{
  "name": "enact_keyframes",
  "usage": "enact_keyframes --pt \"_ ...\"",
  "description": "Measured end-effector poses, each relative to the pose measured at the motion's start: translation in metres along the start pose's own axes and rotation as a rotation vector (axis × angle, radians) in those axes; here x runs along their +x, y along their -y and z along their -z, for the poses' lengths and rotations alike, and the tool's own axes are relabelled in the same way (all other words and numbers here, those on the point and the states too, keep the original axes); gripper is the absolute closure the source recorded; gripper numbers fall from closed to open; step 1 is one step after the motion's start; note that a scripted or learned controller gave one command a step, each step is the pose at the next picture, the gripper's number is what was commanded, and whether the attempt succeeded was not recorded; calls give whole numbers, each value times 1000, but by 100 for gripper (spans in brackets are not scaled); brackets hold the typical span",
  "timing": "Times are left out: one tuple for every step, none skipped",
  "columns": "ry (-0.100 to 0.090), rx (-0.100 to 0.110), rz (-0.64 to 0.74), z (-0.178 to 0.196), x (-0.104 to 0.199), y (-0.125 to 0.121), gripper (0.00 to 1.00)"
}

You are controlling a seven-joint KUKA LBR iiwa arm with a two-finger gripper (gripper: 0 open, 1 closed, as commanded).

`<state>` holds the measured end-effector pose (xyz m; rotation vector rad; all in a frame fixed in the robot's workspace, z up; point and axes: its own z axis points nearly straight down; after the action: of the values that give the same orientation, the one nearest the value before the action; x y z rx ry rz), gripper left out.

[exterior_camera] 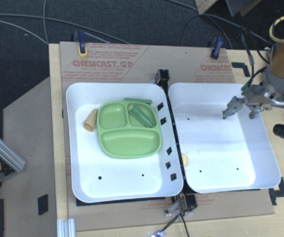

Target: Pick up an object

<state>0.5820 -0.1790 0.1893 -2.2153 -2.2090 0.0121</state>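
Over the right bin [260, 147], near its far right corner, the gripper [241, 109] hangs with its two fingers spread apart and nothing between them. Left of that bin, in the left bin [83, 181], a green divided plate [129, 132] lies flat with a green object [142, 113] in its upper right compartment. A small tan cone [89, 120] rests just beside the plate's left edge.

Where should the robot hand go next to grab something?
Probably sideways toward the left bin. The gripper hangs over the right bin, while the green plate, the cone beside it and a green piece on the plate all lie in the left one.
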Motion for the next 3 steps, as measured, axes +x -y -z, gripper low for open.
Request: enact_keyframes --pt "3 -14 3 8 0 -3 0" --pt "1 -8 5 -51 7 -10 0" --pt "1 -9 4 -104 8 -10 0"
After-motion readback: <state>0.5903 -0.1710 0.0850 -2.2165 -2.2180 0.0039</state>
